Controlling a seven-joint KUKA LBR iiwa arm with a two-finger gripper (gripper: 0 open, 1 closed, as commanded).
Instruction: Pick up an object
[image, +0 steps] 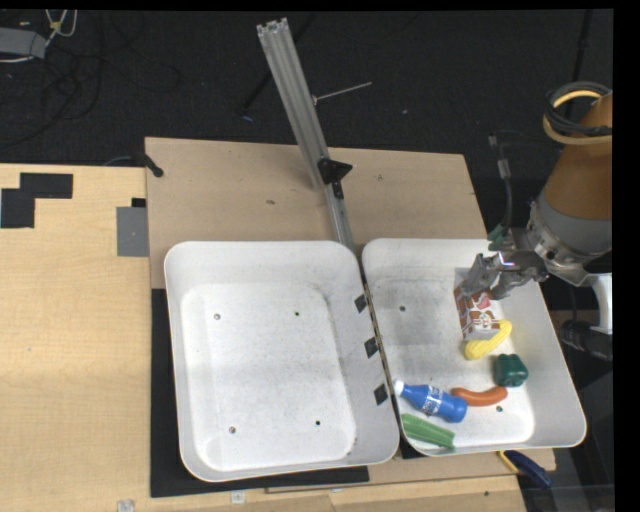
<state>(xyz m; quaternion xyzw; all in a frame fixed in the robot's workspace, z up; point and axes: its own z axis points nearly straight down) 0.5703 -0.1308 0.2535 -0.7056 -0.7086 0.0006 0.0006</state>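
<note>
Camera view: the gripper sits over the upper right part of the right bin, at the top of a small red-and-white carton; whether it is pinching the carton cannot be told. Just below the carton lies a yellow piece, then a dark green block. Along the bin's lower edge are an orange carrot-like piece, a blue-and-white bottle and a green piece. The left bin fills the frame's lower centre.
</note>
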